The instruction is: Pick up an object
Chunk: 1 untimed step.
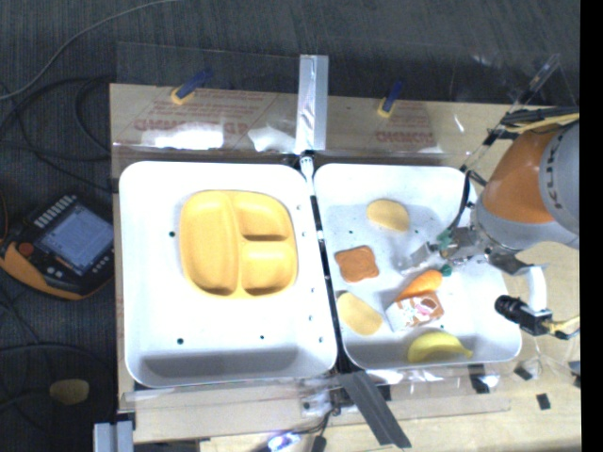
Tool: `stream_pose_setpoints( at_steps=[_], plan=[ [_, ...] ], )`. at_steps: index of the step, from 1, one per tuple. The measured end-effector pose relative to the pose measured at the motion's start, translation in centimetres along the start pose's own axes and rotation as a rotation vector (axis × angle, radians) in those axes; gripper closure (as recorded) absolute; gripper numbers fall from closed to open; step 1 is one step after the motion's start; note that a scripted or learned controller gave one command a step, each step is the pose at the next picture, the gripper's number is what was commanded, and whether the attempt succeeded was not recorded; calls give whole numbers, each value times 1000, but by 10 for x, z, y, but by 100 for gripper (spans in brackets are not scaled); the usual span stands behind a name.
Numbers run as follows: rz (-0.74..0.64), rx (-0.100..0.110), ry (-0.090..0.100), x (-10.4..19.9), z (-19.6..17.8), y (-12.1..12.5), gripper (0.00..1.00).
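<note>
Grey KUKA arm with an orange band, seen from above

The arm [551, 191] has a rounded, smooth grey shell, and a broad glossy orange band [518, 182] wraps it above the wrist. Below the band the body narrows into a paler grey wrist section. The gripper [435, 250] is a cluster of small metallic and dark parts, with a speck of green on it. A thin black cable [464, 196] curves alongside the wrist. A black knob-like fitting [516, 311] sits on a white bracket close by.

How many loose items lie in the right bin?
6: pale round piece at the back, brown square, carrot by the tool, white packet, pale oval, banana in front.
</note>
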State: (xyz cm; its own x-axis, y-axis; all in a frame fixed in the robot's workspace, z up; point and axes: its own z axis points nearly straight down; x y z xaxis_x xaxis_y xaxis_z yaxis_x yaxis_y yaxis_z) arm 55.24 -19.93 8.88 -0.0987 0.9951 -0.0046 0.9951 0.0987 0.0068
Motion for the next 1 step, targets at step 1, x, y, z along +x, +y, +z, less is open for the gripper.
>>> stream_pose_setpoints(
  at_steps=[1],
  plan=[
    [-10,8,12,-15,-11,16,0]
  ],
)
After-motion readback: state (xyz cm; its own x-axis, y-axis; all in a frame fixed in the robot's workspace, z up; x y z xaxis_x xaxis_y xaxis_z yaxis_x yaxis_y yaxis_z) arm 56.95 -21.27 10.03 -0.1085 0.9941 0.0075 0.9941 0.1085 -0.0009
